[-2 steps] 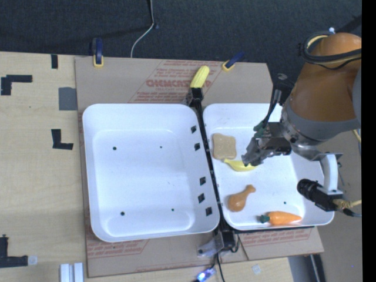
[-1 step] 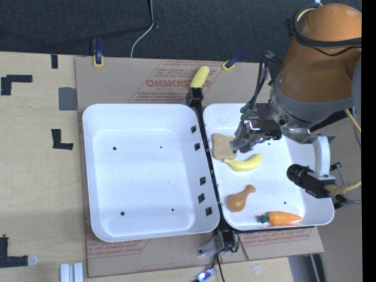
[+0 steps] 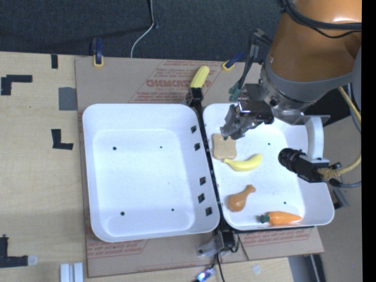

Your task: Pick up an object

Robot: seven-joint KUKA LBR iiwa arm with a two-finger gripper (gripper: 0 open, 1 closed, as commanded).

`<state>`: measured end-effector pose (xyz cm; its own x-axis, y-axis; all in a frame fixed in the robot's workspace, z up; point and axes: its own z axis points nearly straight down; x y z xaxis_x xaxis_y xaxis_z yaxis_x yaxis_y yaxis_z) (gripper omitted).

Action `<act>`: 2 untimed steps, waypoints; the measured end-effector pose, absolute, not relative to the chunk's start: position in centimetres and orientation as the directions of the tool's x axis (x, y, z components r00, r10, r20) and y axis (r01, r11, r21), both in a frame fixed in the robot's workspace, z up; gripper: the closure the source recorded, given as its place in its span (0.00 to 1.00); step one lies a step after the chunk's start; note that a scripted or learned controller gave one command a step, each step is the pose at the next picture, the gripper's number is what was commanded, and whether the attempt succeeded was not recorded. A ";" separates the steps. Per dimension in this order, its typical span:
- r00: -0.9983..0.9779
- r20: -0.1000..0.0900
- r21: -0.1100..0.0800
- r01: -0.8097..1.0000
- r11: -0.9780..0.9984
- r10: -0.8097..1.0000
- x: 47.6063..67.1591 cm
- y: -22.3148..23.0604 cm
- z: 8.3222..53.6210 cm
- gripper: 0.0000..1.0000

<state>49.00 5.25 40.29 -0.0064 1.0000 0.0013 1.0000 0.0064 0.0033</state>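
Fingers (image 3: 230,131) indistinct above bread slice (image 3: 224,148)

The arm (image 3: 320,34) is bulky, a glossy orange band swelling above a grey wrist collar that narrows toward the tool. Dark cables loop over the top of the orange section and down its left side, with thinner wires, one green-tipped, running past the wrist. Below the collar sits a boxy block of black and silver metal, and from it hangs the small dark gripper (image 3: 230,131), built of angular parts.
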 end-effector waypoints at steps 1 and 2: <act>-0.005 0.001 0.007 1.000 0.005 1.000 49.9 7.6 47.1 1.00; -0.003 0.002 0.007 1.000 0.003 1.000 48.3 9.4 53.9 1.00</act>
<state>48.34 9.36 53.90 -0.0033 1.0000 0.0018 1.0000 0.0033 0.0069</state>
